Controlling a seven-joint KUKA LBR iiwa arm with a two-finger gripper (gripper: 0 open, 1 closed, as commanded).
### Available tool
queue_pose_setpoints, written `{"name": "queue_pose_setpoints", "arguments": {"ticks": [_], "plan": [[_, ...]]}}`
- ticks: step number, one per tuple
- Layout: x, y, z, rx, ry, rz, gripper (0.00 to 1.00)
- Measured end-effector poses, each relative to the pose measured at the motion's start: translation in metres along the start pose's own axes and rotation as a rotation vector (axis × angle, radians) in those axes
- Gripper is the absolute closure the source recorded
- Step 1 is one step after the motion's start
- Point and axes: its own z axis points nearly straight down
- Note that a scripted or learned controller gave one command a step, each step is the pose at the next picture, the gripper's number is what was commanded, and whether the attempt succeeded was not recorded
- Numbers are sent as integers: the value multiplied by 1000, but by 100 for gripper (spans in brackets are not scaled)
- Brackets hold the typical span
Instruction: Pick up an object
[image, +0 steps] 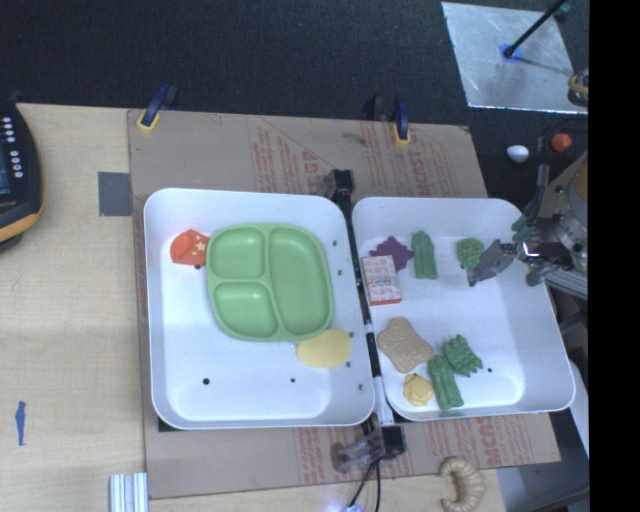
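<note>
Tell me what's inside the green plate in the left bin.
The green plate has three compartments, and all three look bare. The red toy and the yellow piece lie outside it, against its rim. The bin floor under it is hidden.

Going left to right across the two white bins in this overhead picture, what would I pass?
Red piece with a star → green divided plate → pale yellow piece → small red-and-white packet → tan cracker → small green piece → robot gripper.

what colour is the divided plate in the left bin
Light green; the divided plate shows plainly in the camera view.
</note>
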Motion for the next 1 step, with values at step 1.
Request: {"name": "queue_pose_setpoints", "arguments": {"ticks": [1], "plan": [[-5,-34,153,13,4,1,0]]}}
